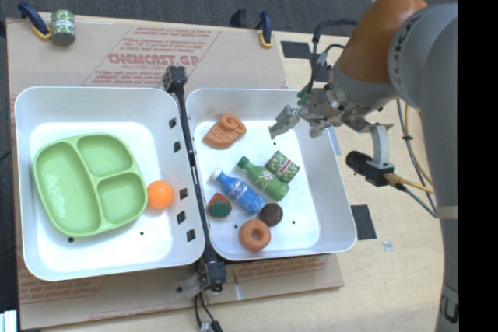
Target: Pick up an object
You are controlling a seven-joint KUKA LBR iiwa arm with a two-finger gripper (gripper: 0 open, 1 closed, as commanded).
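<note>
While your gripper (284,123) hangs over the right bin's (331,202) upper right part, I cannot tell how it stands; nothing shows in it. Below it you have smooth plastic toys clustered in that bin: a ridged orange croissant (224,131), a green bottle (261,177) lying tilted, a green can (282,166) just beside it, a blue bottle (240,192), a strawberry (219,205), a dark round cookie (271,213), and a ring-shaped donut (254,234). Your left bin (31,109) carries a glossy green divided plate (87,183) with a round orange ball (159,194) just beside it.
</note>
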